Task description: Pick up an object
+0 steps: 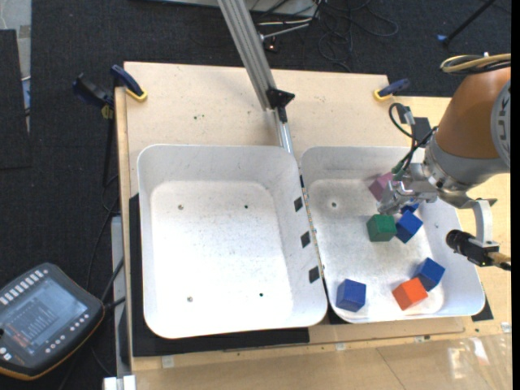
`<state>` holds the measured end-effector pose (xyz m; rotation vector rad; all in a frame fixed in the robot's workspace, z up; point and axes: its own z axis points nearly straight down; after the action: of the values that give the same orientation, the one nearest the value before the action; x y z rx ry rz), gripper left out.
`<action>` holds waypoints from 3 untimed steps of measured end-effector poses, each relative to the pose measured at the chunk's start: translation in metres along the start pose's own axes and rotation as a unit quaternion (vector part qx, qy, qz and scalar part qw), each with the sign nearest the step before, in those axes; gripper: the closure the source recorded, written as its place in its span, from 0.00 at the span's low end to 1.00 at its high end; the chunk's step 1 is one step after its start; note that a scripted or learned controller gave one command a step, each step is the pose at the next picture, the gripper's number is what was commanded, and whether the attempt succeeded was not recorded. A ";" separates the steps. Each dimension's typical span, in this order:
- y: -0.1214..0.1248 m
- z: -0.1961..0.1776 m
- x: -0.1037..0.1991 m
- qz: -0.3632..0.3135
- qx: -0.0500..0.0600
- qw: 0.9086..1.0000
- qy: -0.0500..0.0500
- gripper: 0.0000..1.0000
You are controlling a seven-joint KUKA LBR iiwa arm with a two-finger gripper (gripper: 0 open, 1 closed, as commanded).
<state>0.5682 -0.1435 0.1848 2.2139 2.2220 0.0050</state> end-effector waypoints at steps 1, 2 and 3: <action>0.001 -0.024 0.000 0.000 0.001 1.000 0.000 1.00; 0.001 -0.035 0.055 -0.002 0.002 1.000 0.002 1.00; 0.008 -0.047 0.114 -0.003 0.001 1.000 0.002 1.00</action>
<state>0.5753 -0.0297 0.2320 2.2104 2.2315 0.0055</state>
